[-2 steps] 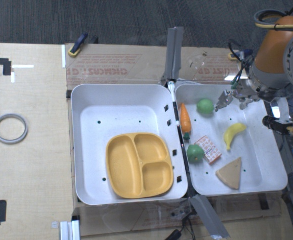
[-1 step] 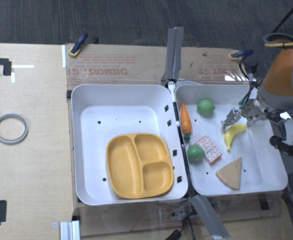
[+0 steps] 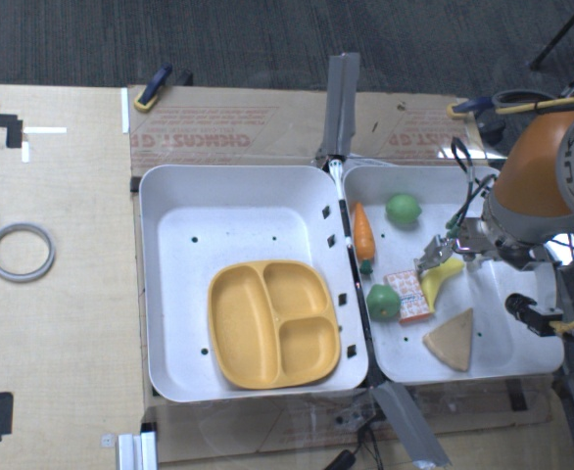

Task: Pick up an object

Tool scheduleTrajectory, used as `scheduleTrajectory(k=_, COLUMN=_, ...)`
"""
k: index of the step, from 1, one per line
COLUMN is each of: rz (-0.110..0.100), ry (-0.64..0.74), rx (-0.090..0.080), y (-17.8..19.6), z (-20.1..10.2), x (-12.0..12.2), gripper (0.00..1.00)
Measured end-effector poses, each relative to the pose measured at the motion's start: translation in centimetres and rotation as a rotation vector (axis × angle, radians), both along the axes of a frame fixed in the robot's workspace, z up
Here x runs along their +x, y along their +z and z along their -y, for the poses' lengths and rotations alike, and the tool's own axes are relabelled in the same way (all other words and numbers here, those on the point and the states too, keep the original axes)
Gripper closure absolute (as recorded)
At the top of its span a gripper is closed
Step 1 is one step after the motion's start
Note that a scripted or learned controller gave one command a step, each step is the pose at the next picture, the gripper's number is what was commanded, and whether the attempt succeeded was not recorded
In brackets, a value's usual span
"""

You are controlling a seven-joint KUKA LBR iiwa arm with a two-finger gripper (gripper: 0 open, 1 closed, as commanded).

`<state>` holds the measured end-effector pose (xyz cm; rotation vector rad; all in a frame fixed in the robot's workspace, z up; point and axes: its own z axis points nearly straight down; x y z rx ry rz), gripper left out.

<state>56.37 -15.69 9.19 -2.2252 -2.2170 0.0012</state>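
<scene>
2 white bins side by side. Left bin (image 3: 169, 213): 1 yellow divided plate (image 3: 272, 323) w/ 3 compartments, nothing else in it. Right bin (image 3: 522, 355): 6 items – 1 carrot (image 3: 362, 231) along the left wall, 2 green round fruits (one (image 3: 403, 210) near the back, one (image 3: 383, 304) by the left wall), 1 small red-and-white box (image 3: 408, 295) touching the nearer green fruit, 1 banana (image 3: 441, 273), 1 tan wedge (image 3: 452, 340) toward the front. Box print too small to read.

Gripper (image 3: 442, 255) sits low over the banana, right at its upper end; can't tell if the fingers are spread or closed, or whether they have it.

Cardboard (image 3: 218, 125) behind the bins carries red lettering, upside down, not legible. 1 tape roll (image 3: 20, 252) on the bench at left.
</scene>
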Motion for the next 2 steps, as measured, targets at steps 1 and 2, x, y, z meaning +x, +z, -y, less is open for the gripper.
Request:
scheduleTrajectory(k=1, rz=0.002, ry=-0.004, rx=-0.001, y=0.9, z=0.2, x=0.0, gripper=1.0)
scheduleTrajectory(k=2, rz=0.001, ry=-0.037, rx=-0.001, y=10.8, z=-7.2, x=4.5, gripper=1.0)
